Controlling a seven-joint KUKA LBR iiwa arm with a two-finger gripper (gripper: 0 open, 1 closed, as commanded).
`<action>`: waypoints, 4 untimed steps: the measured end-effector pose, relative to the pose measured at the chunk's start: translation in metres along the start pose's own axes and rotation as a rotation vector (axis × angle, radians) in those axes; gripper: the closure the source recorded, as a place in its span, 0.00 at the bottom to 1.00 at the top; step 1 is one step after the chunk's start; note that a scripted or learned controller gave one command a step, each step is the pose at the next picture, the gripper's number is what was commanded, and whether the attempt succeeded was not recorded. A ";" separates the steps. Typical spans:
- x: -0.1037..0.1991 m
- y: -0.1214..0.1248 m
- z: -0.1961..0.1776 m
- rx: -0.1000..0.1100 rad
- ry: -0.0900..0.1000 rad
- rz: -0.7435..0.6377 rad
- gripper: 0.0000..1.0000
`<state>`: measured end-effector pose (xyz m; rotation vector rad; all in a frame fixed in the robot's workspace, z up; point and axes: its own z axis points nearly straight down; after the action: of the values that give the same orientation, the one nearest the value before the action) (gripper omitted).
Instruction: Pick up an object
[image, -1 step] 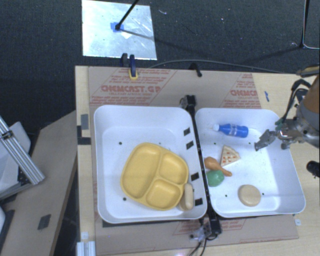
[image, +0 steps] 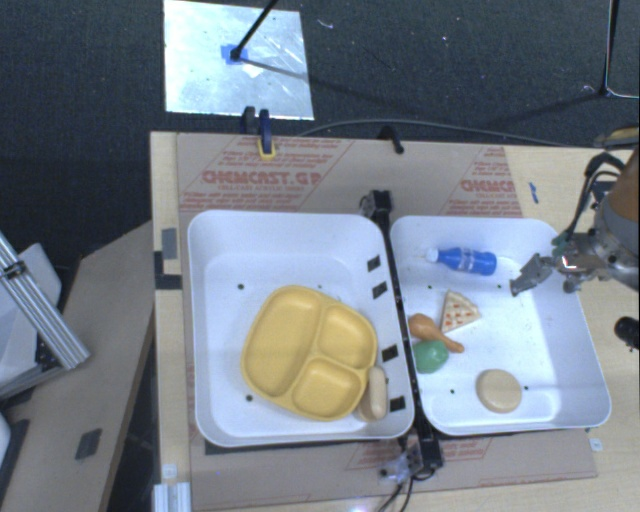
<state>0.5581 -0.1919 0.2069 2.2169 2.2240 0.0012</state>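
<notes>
Hovering over the right bin's (image: 575, 330) right edge, the gripper (image: 528, 275) holds nothing; whether its fingers are spread is unclear. A blue bottle (image: 466, 261) lies nearby.

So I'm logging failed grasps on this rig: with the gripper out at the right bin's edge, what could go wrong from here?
1. The orange drumstick-shaped toy, green round toy and pizza-slice toy crowd together by the divider; a grasp there may nudge a neighbour or catch two.
2. The blue plastic bottle lies on its side and could roll away from closing fingers.
3. The gripper sits at the right white bin's upper right, so descending carelessly might clip the rim.
</notes>
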 end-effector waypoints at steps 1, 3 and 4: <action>0.002 -0.004 0.062 0.005 0.002 0.001 0.00; -0.003 -0.005 0.122 0.000 0.000 0.002 0.00; -0.004 -0.004 0.111 -0.003 -0.001 0.001 1.00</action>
<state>0.5539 -0.1955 0.0961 2.2163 2.2204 0.0036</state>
